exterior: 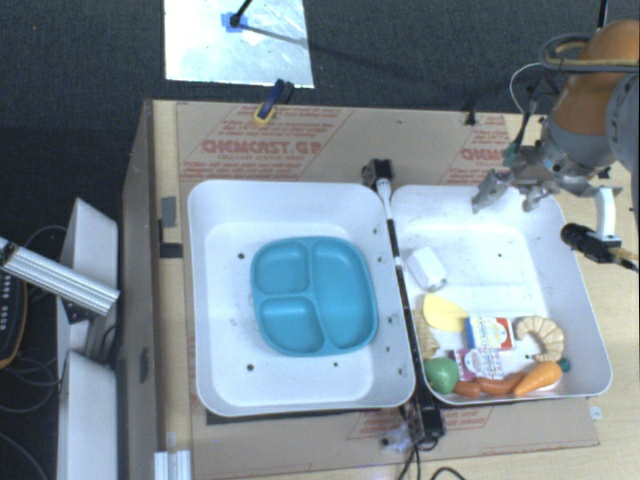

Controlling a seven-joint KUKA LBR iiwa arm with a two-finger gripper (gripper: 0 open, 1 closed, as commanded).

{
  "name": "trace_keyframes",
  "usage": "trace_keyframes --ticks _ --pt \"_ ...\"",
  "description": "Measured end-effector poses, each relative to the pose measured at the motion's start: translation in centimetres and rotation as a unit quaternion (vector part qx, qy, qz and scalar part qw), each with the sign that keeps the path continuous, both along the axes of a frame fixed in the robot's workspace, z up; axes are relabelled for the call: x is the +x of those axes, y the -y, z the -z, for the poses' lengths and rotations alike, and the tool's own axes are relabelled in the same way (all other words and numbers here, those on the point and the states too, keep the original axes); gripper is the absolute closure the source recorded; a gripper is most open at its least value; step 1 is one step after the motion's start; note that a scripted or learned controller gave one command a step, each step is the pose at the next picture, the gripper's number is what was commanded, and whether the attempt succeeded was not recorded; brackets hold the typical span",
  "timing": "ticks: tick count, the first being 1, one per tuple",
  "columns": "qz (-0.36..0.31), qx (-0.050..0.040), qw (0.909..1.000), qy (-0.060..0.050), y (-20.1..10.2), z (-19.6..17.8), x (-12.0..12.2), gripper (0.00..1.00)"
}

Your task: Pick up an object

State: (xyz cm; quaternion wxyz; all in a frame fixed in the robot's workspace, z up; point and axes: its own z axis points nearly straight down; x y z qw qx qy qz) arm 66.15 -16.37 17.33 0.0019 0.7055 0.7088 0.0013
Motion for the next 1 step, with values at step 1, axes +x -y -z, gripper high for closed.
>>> trace_keyframes --ticks 1 --pt "0.002 0.0003 1.0 -0.002 -0.55 1.0 -8.58 0.0"
